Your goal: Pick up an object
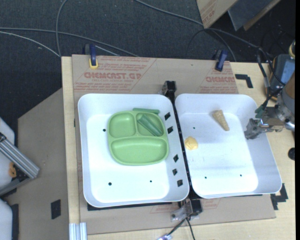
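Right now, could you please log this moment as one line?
tool: right bin's right edge | tan cone, yellow piece: unheld | green tray: left bin

The arm (287,89) is cut off by the right edge, so little above its wrist is seen. The gripper (253,129), at the right rim of the right bin (262,159), is too small and blurred to tell how its fingers stand. A cardboard box (213,11) is cropped by the top edge.
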